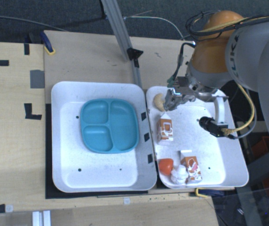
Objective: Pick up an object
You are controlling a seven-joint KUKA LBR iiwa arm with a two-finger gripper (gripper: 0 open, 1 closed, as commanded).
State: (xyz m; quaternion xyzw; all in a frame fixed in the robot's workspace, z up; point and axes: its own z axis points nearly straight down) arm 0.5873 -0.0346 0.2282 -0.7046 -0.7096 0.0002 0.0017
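1. Bench [92, 65] of light wood bears two shallow white bins side by side, seen from above at a slant.
2. The left bin [64, 135] holds a teal divided plate [109, 125] with three compartments, lying flat near the bin's middle.
3. The right bin [228, 159] holds several small things: a beige rounded object [158, 101] at its far left corner, an orange-and-white carton [165, 129] lying just below it, and at the near edge a red-orange ball [166, 165], a white crumpled object [178, 175] and a second orange-and-white carton [191, 167] close together.
4. The grey arm [247, 46] with its orange band [214, 41] reaches in from the right and bends down over the far part of the right bin.
5. The gripper [171, 99] hangs just beside the beige rounded object, above the first carton; whether it is released or clenched cannot be told from this view, and nothing is seen grasped.
6. A grey metal post [118, 25] slants across the bench from the top toward the gap between the bins.
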